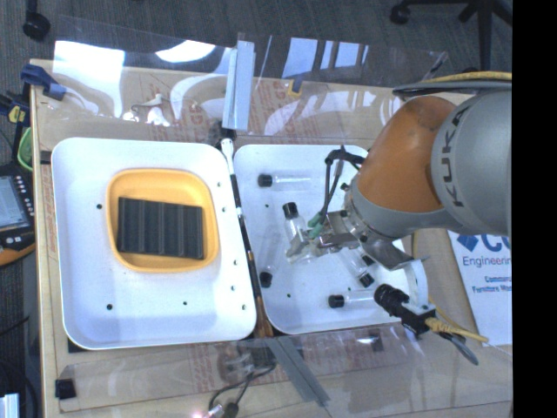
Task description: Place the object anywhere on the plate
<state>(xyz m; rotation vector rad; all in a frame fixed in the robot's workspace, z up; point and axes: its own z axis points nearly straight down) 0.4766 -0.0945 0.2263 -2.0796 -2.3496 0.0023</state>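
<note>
A yellow plate (pixel 162 185) lies in the left bin (pixel 78 233). A dark grey ridged rectangular object (pixel 161 227) rests flat on the plate and covers most of its middle. My gripper (pixel 306 238) hangs low over the centre of the right bin (pixel 296 316), well to the right of the plate and apart from the ridged object. The orange band and grey wrist (pixel 409 181) hide the bin's right part. I see nothing clearly held at the gripper's tip.
Several small black-capped clear pieces lie scattered in the right bin, for instance one (pixel 265 180) at the top left and another (pixel 335 300) near the front. A raised divider edge (pixel 242 233) separates the two bins. A cable (pixel 331 181) loops beside the wrist.
</note>
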